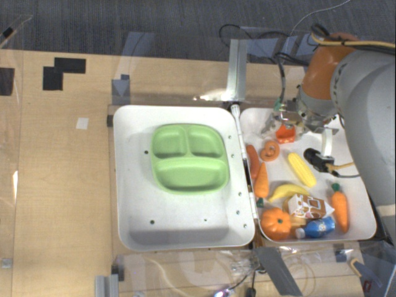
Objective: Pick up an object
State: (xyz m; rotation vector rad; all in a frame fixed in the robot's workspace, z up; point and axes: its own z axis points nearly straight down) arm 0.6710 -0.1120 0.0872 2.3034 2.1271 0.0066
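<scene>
The gripper (286, 121) hangs low over the far end of the right shallow white bin (365, 228), and its jaws close on a small orange-red plastic toy (285, 132). Just nearer than that toy lies an orange ring-shaped toy (270, 150). A yellow plastic corn cob (302, 169) lies nearer still. Left of the toy, the other white bin (133, 228) holds a green divided plate (188, 159).

Dark grey carpet (154, 8), wooden bench (55, 184)
</scene>
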